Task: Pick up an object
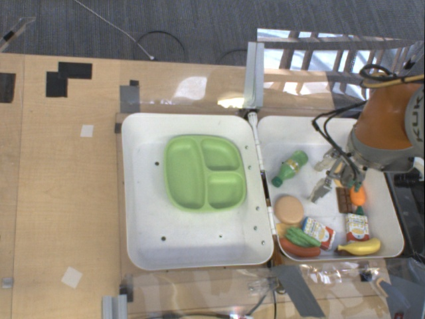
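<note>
My gripper (325, 177) hangs over the middle of the right bin (271, 133), below the orange wrist band. Its fingers stand apart with only bare bin floor between them. A green bottle (290, 167) lies just left of it. A round tan bun (289, 209) sits below and to the left. An orange carrot (358, 196) and a brown bar (343, 199) lie just right of the lower finger. Along the bin's near side are a red sausage (299, 248), a green vegetable (300, 236), two small cartons (318, 231) (356, 226) and a banana (359, 247).
The left bin (139, 231) holds a green divided plate (204, 173). A raised rim (260, 178) separates the two bins. A metal frame (319, 45) stands behind the right bin, and black cables (332, 121) loop near the arm.
</note>
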`<state>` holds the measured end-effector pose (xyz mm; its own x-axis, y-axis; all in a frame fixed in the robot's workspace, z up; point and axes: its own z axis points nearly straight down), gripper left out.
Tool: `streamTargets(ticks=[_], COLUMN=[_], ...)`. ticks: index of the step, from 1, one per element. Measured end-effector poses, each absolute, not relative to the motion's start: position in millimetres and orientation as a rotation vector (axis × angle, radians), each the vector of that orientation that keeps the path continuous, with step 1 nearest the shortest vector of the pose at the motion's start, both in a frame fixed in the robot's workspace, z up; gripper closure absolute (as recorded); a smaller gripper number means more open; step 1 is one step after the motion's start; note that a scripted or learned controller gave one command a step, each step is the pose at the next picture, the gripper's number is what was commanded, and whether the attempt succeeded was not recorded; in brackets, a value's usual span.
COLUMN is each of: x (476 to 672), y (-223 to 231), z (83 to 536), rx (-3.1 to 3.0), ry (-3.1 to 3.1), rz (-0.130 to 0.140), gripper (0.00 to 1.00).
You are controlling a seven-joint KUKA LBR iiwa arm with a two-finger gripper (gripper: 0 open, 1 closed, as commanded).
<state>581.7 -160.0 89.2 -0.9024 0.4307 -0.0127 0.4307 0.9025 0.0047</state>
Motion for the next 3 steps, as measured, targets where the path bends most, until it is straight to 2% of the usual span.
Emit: streamTargets(ticks=[1, 2, 3], x=[547.1, 542.9, 649.2], y=[-208.6, -206.1, -203.6], z=[89.2, 89.3, 88.4], rx=[0.788, 0.803, 0.777], ry=[3.028, 3.022, 3.032], rz=[-0.002, -0.001, 0.002], gripper=[0.0, 0.0, 0.0])
